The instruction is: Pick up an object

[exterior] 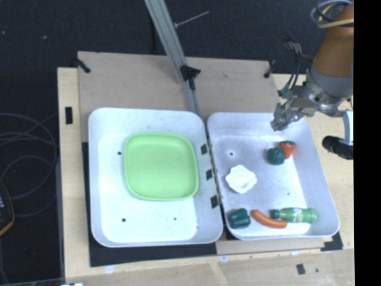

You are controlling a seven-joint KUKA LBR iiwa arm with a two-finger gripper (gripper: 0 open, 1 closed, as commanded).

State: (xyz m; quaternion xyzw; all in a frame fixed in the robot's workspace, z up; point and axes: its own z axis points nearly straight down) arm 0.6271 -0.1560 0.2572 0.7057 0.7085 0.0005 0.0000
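The right bin (309,177) holds several small objects. A dark green ball (275,156) lies next to an orange-red piece (288,149) near the bin's far right. A white crumpled cup (240,179) sits in the middle. Along the near wall lie a dark green block (239,218), an orange carrot-like stick (268,219) and a green bottle (294,215). My gripper (280,124) hangs over the bin's far right corner, above and slightly behind the green ball, with nothing visibly held.
The left bin (107,159) holds a light green square plate (161,165). A grey metal pole (169,34) slants up from the bins' far divider. Black clips (209,174) join the two bins.
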